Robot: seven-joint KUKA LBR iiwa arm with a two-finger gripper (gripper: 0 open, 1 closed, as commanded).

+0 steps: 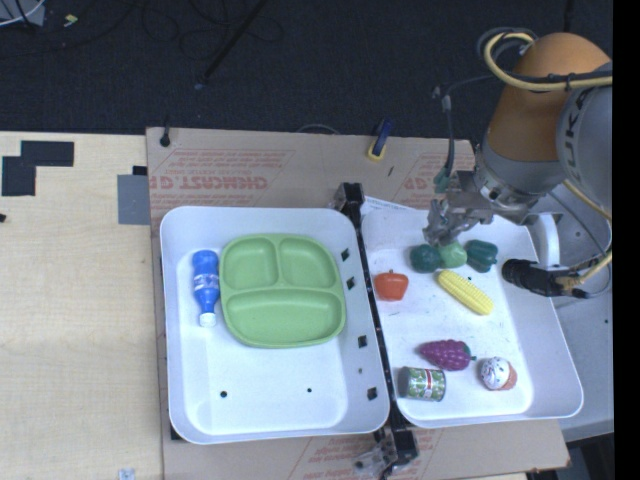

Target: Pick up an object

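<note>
The right bin (545, 368) holds a cluster of dark and light green toy vegetables (452, 256) near its far edge. My gripper (443, 232) hangs just above that cluster, reaching in from the right. In front of the cluster lie a yellow corn cob (465, 292) and an orange-red pepper (390, 285). Nearer the front are purple grapes (445, 354), a small green-labelled can (423, 384) and a white-and-red ball (495, 373).
The left bin (260, 398) carries a green divided plate (281, 290) and a blue bottle (205, 286) lying at its left. A black divider (362, 298) runs between the bins. The arm's grey-orange wrist (535, 108) looms over the right bin's far corner.
</note>
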